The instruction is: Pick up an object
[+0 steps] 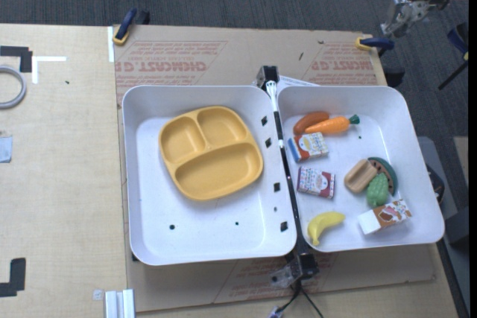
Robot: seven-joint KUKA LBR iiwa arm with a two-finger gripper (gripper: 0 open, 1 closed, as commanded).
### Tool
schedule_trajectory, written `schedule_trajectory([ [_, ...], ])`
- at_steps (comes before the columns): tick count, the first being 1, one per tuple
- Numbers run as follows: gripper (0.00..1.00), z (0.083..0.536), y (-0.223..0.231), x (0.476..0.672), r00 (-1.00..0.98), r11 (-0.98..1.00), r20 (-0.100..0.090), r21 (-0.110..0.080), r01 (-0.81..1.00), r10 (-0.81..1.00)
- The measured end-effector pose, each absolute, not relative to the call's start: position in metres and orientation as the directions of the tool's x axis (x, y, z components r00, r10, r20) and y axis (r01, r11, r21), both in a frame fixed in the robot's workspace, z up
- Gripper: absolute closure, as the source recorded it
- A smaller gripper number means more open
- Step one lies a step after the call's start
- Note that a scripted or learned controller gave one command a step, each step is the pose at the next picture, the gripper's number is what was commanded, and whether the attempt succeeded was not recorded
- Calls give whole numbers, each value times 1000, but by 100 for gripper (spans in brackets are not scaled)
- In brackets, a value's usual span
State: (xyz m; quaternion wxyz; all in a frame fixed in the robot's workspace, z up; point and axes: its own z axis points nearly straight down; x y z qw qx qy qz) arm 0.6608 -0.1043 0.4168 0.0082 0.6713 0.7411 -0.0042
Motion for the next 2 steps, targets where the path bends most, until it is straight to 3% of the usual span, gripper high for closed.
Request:
schedule_trajectory([
  [2, 100, 435, -104, 662, -104, 104, -21, 7, 995, 994],
])
